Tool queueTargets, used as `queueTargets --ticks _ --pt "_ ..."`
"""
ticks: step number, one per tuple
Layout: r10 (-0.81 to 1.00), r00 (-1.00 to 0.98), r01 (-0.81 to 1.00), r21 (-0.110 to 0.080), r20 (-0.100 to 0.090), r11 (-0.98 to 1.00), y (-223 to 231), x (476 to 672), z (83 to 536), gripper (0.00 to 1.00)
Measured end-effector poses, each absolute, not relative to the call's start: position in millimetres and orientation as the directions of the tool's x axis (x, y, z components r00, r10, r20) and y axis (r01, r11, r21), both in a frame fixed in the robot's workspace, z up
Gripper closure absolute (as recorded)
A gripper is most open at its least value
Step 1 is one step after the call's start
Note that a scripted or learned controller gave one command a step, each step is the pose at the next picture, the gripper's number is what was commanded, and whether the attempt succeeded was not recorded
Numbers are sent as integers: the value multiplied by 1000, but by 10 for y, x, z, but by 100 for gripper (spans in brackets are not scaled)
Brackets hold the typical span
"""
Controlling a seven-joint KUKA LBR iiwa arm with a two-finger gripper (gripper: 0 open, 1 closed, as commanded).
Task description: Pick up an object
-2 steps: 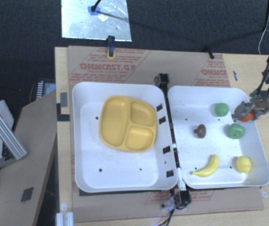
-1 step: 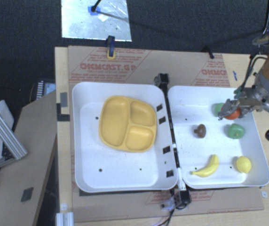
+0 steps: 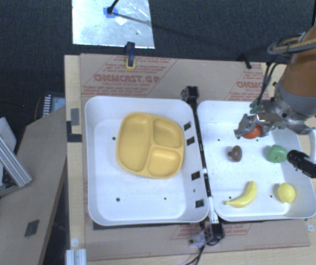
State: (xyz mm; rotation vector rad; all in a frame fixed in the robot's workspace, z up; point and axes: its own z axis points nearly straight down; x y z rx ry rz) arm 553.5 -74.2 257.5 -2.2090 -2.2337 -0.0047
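Banana [image 3: 243,195] and lemon [image 3: 285,192] lie at the right bin's [image 3: 219,115] six o'clock. Gripper [image 3: 250,127], at twelve o'clock, hangs over an orange object [image 3: 252,133]; its opening is unclear. Descend centred, then close.

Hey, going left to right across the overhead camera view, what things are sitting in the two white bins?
Yellow divided plate in the left bin, then in the right bin: brown object, banana, green object, lemon. The orange object under the gripper overlaps others in order, so it's left out.
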Motion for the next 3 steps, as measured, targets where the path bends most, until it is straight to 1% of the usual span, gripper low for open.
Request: queueTargets --ticks 1,3 --pt "1000 -11 1000 2 2 11 -169 5530 2502 100" --pt "1000 -11 1000 1 2 11 934 5774 2197 100"
